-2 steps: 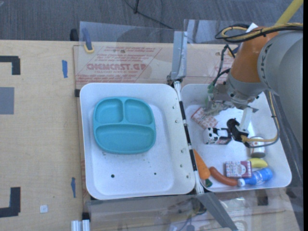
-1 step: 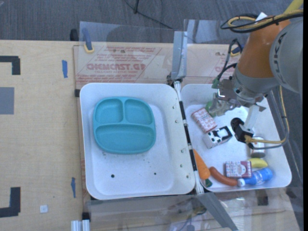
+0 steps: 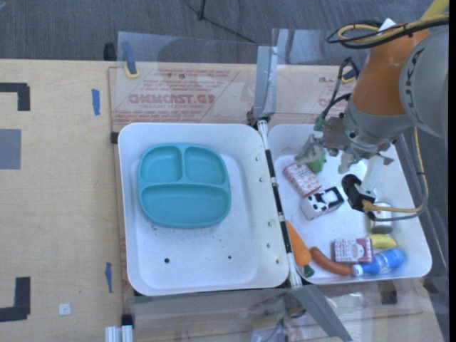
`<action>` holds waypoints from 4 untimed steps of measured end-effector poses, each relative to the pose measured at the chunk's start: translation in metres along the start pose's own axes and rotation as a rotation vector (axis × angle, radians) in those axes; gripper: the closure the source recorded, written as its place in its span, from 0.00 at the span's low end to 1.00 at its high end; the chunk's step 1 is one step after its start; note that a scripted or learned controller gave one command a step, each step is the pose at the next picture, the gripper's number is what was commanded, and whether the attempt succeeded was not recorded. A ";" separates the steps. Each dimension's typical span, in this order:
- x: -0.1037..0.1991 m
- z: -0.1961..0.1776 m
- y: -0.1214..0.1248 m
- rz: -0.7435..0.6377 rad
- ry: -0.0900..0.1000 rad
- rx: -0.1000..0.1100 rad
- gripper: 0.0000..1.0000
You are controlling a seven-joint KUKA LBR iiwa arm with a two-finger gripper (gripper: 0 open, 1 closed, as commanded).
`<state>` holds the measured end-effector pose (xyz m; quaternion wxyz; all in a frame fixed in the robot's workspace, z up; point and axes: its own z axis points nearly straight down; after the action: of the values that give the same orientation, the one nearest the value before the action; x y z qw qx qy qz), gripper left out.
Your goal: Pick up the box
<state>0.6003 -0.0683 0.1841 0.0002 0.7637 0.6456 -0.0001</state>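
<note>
A small pink and white box (image 3: 353, 250) lies near the front of the right bin (image 3: 415, 223), between a red sausage (image 3: 329, 261) and a yellow banana (image 3: 385, 241). A second, reddish-brown packet (image 3: 302, 179) lies tilted at the bin's left side. My gripper (image 3: 316, 149) hangs over the back of the right bin, just above and behind the reddish packet, with a small green thing (image 3: 318, 164) right under it. It is well apart from the pink box. Nothing is visibly held.
A black and white cow toy (image 3: 322, 202) sits mid-bin. A carrot (image 3: 298, 242) lies along the left wall and a blue bottle (image 3: 381, 262) at the front right. The left bin (image 3: 214, 262) holds a teal divided plate (image 3: 184, 184).
</note>
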 end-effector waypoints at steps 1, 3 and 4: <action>-0.001 0.000 0.040 0.035 -0.001 0.000 0.00; -0.020 0.090 0.026 0.049 0.006 -0.008 0.00; -0.021 0.078 0.028 0.050 0.004 -0.016 1.00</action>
<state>0.6249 -0.0937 0.1057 0.0048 0.7795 0.6263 0.0066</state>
